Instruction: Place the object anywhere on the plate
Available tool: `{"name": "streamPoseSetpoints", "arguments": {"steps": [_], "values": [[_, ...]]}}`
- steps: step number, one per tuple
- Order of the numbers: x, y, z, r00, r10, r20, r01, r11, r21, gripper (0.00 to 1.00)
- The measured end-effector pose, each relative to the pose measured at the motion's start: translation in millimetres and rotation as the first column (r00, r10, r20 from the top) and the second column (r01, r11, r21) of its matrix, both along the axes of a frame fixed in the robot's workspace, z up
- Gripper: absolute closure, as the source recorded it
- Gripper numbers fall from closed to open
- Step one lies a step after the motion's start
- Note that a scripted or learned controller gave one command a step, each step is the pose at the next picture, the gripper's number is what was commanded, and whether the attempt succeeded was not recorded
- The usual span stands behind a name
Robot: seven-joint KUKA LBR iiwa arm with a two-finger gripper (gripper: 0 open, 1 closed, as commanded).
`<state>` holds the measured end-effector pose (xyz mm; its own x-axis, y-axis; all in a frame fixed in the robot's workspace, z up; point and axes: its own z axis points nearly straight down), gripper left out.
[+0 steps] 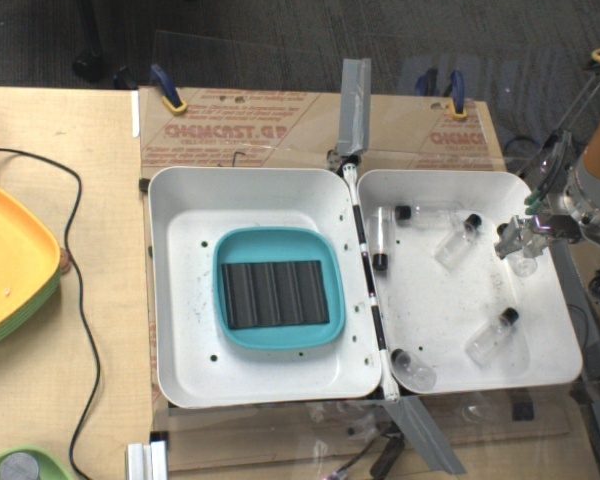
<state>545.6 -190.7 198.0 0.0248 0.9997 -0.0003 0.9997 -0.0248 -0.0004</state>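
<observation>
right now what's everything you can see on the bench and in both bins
teal rectangular plate with dark ribbed centre: 1, teal and dark grey, middle of left white bin
clear plastic vials with black caps: about 4, transparent, scattered in right white bin, one along its left wall
clear round lid or cup: 1, transparent, right bin's near left corner
left white bin: 1, white
right white bin: 1, white
yellow dish: 1, yellow, far left on the table
black cable: 1, left table
blue clamps: 2, behind the bins
gripper: 1, metal, over right bin's right edge; fingers unclear
</observation>
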Motion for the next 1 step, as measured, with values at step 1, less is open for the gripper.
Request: {"name": "streamPoseSetpoints", "arguments": {"steps": [1], "values": [[0.0, -0.1, 0.1, 1.000, 0.000, 0.000, 0.000, 1.000, 0.000, 0.00]]}}
